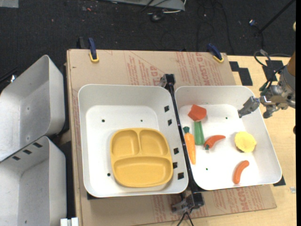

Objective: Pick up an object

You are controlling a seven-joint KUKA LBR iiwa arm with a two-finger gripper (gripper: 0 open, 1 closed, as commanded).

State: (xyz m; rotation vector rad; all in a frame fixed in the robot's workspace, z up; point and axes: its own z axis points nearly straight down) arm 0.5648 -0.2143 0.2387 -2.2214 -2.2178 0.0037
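A cardboard sheet (pixel 141 69) on a dark floor bears two white bins. The left bin (pixel 89 107) holds a yellow divided plate (pixel 141 157). In the right bin (pixel 268 154), left to right: a carrot (pixel 190 146), a green piece (pixel 199 133), a red block (pixel 197 112), a red pepper (pixel 214 141), a sausage (pixel 240 171), and a yellow piece (pixel 245 141). The gripper (pixel 263 105) sits over the right bin's far right rim, holding nothing; how wide it stands, I cannot tell.

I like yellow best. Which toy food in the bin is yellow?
The round lemon-like piece at the right bin's right side, nearest the claw. The other pieces are red, orange or green.
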